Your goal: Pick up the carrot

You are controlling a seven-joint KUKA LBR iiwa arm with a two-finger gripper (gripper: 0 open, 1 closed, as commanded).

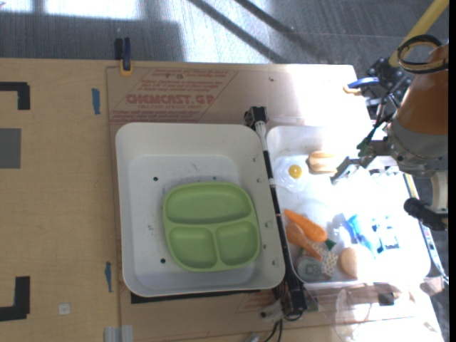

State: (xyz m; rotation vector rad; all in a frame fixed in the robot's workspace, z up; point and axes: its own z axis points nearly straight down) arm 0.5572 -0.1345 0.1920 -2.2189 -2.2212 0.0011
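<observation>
At the near edge of the right bin (420,262), a smooth tan egg-shaped piece (348,261) lies beside a small speckled grey item (317,266) whose form is hard to read. Just beyond them lies the carrot (306,226), a tapered orange piece with a matte skin, lying slantwise against the bin's left wall, its tip pointing up and left; a second, paler orange piece (302,242) touches it on the near side. To their right, blue and white objects (363,232) are washed out by glare and cannot be told apart.

The left bin (135,191) is a shallow white plastic tray with rounded corners and a faintly scuffed floor. In it rests a pale green plate (210,225), matte and soft-cornered, divided into one wide compartment on the far side and two smaller ones on the near side.

Farther in the right bin, a round white piece with a yellow centre (295,170), like a fried egg, lies just beside a rounded tan bun-shaped item (320,162). The tool (343,171) hovers just right of the bun, well apart from the carrot; its dark fingers look parted and grip nothing. The grey arm with its orange band (427,91) enters from the right.

Both bins stand on a flat brown cardboard-like surface (64,191) with red printing at the far side.
</observation>
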